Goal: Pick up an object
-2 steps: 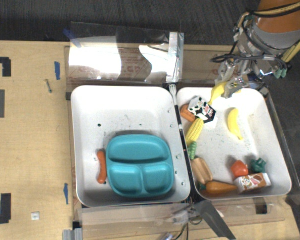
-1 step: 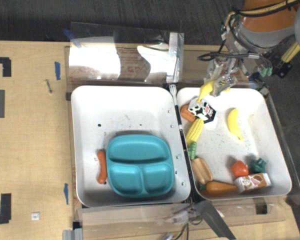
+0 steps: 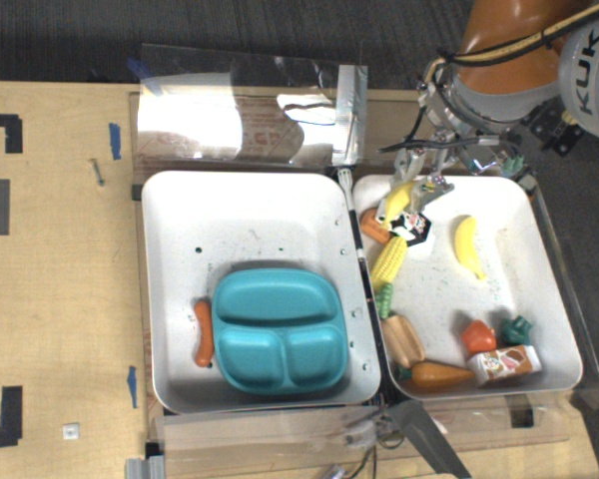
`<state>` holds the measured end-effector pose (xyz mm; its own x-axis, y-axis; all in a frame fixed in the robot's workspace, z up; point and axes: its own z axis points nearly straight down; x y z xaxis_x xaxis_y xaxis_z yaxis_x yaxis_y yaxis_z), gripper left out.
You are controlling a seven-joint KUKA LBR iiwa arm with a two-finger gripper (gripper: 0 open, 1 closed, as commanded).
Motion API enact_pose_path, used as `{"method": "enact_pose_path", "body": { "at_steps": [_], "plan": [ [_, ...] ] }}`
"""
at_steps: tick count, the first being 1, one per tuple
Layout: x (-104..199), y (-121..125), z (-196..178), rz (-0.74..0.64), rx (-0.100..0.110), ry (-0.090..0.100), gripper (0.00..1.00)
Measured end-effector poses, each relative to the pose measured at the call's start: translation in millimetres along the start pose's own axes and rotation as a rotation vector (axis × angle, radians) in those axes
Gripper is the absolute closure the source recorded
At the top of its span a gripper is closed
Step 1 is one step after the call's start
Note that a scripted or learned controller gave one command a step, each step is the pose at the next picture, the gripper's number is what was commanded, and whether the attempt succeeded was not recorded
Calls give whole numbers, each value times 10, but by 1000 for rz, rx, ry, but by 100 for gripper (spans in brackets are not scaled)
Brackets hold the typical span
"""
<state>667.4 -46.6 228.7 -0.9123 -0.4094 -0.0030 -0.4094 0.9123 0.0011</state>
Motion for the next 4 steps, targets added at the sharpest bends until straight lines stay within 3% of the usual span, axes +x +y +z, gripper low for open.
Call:
{"method": "enact_pose_path", "body": {
  "at_steps": [1,2,3,4],
  "plan": [
    [-28,17,-583,70,6,-12,100],
    [-95,210,-220,-45,1,-1,100],
    [-121,235,-570,-111,5,-10,100],
    [-164,355,-350,-336,1,-3,100]
  ]
}}
